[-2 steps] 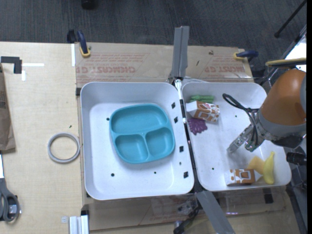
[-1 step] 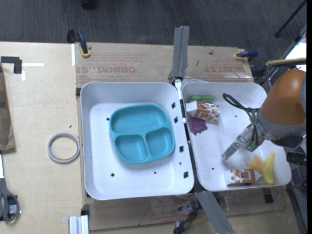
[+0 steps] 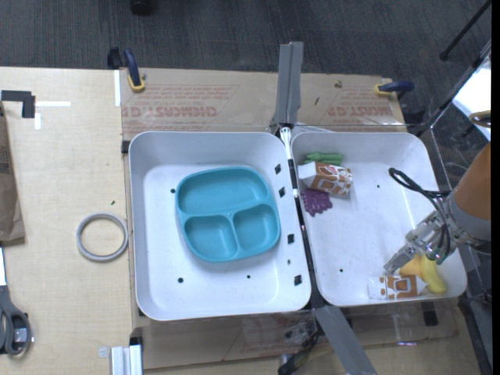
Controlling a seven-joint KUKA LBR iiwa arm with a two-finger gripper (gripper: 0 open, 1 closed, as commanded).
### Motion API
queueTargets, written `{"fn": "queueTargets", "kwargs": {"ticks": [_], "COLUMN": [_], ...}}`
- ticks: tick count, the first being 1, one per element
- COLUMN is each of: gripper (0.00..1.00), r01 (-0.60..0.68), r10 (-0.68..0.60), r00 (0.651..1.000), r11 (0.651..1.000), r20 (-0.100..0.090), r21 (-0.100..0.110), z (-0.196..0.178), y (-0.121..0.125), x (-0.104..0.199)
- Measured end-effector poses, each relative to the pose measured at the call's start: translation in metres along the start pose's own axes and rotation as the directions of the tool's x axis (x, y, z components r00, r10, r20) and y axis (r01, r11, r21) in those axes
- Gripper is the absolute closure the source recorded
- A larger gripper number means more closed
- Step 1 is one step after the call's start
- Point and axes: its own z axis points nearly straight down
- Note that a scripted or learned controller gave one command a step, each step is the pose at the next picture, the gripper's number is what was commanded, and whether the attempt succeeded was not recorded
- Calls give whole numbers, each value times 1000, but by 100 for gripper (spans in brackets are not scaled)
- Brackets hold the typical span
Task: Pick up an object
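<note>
I see the gripper [image 3: 400,262] low in the right bin [image 3: 355,233], its fingers a little apart, touching the yellow banana [image 3: 429,274] beside a small carton [image 3: 397,287]; nothing is clamped or lifted yet; I judge the pick only begun.
</note>
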Motion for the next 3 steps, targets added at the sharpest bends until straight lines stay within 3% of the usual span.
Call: {"fn": "queueTargets", "kwargs": {"ticks": [1, 2, 3], "gripper": [0, 100, 100], "r01": [0, -1, -104], "r10": [0, 1, 104], "r00": [1000, 1000, 995], "r11": [1000, 1000, 995], "r20": [0, -2, -6], "r21": [0, 0, 4], "z": [0, -9, -22], "y": [0, 0, -2], "x": [0, 0, -12]}}
